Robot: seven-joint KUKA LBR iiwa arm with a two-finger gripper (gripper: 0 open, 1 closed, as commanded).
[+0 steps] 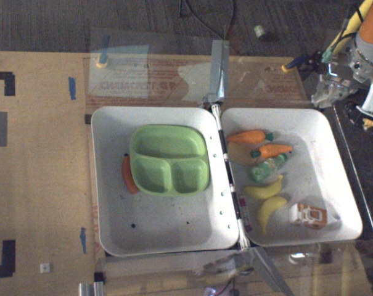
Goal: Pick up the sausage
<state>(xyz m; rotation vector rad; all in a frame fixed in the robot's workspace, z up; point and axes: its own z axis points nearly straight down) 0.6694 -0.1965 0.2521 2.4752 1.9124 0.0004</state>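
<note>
The end effector (334, 91) sits at the far right, outside the bins and just beyond the upper right corner of the right-hand bin; whether it is spread or pressed together cannot be told from here, and nothing is seen in its grasp or touching it.

On the tan bench (38, 165), the left shallow white bin (112, 227) carries a light green three-compartment plastic plate (169, 159). The right shallow white bin (334, 165) holds two orange toy carrots (251, 137), a green toy bottle (266, 167), two yellow toy bananas (264, 192) and a small white-and-orange carton (308, 215).

The sausage (129, 174), a short reddish-orange toy link, lies in the left bin, pressed against the plate's left edge and running roughly lengthwise along it.

The reach has not begun, as I judge it. To do it well, the arm must cross both bins, come down over the sausage's middle, and close across its narrow width; with the plate rim so close on one side, one finger needs to slip between rim and sausage, or the grasp may catch the plate.
</note>
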